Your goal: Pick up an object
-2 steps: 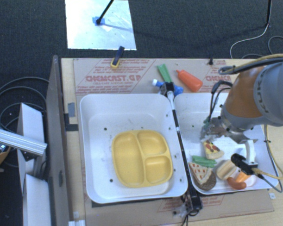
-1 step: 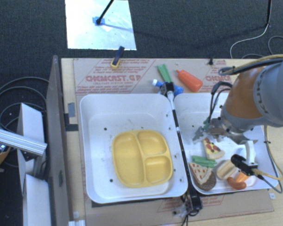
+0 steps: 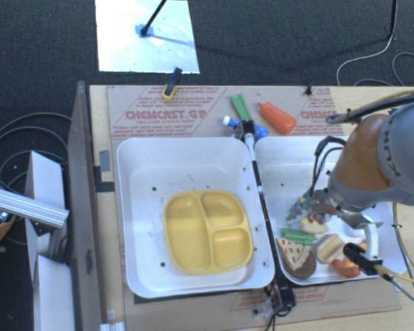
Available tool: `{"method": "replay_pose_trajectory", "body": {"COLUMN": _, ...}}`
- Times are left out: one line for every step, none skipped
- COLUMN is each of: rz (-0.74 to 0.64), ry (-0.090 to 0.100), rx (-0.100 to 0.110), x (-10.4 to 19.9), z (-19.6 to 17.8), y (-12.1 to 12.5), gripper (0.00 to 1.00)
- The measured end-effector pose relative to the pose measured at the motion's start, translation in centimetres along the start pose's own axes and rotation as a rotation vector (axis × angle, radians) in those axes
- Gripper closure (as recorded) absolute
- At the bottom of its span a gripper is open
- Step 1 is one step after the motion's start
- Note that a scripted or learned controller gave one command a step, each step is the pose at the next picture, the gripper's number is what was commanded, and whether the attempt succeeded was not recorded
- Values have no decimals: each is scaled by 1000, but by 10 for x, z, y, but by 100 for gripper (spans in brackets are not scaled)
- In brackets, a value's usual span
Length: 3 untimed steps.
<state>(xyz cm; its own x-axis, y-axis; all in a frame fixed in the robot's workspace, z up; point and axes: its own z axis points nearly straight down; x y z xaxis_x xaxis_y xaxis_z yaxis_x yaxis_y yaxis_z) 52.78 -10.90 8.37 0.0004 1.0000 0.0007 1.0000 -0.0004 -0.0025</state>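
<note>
Down in the right bin, claw just above toy food pile, grip state unclear.

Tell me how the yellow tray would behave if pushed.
The yellow tray looks like rigid moulded plastic, so it would probably slide whole, not flex. Lying flat and low in the left bin, it seems unlikely to tip. Its glossy surface may be slippery.

Yellow divided tray in left bin; toy foods in right bin, lower right; arm above them.
</note>
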Motion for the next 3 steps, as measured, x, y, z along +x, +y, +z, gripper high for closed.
{"method": "replay_pose_trajectory", "body": {"rz": 4, "ry": -5, "rx": -7, "x": -60, "z": -36, "y": -15, "gripper": 0}}
{"method": "replay_pose_trajectory", "body": {"rz": -11, "ry": 0, "rx": -7, "x": -7, "z": 1, "y": 46, "gripper": 0}}
{"method": "replay_pose_trajectory", "body": {"rz": -2, "ry": -8, "rx": -15, "x": -103, "z": -4, "y": 123, "gripper": 0}}
